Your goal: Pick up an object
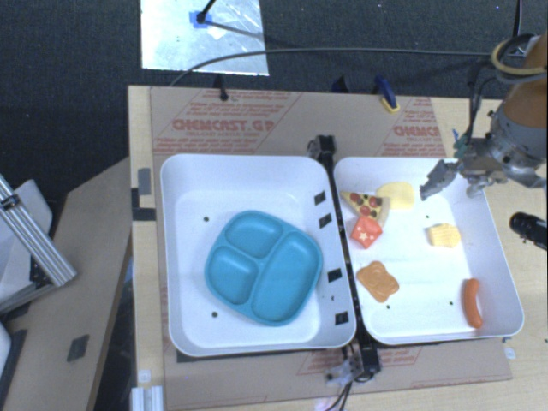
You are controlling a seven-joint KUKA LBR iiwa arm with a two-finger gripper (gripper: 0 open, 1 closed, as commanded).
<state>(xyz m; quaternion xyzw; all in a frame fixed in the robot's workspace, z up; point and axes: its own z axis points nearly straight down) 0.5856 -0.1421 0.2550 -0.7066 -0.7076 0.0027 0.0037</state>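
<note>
The right bin [505,268] holds several toy foods: a pizza slice [366,202], a pale yellow round piece [397,195], a red cube [366,231], a yellow ridged block [443,235], an orange flat piece [378,281] and an orange sausage [473,302]. My gripper [454,184] hangs over the bin's far right part, above and to the right of the yellow round piece. Its fingers [433,181] are spread apart, open, with nothing between them.
The left bin [184,229] carries a blue divided plate [263,266]. A black divider with clips [336,229] runs between the bins. A silver sheet [201,24] lies beyond the bench, and cables cross the back.
</note>
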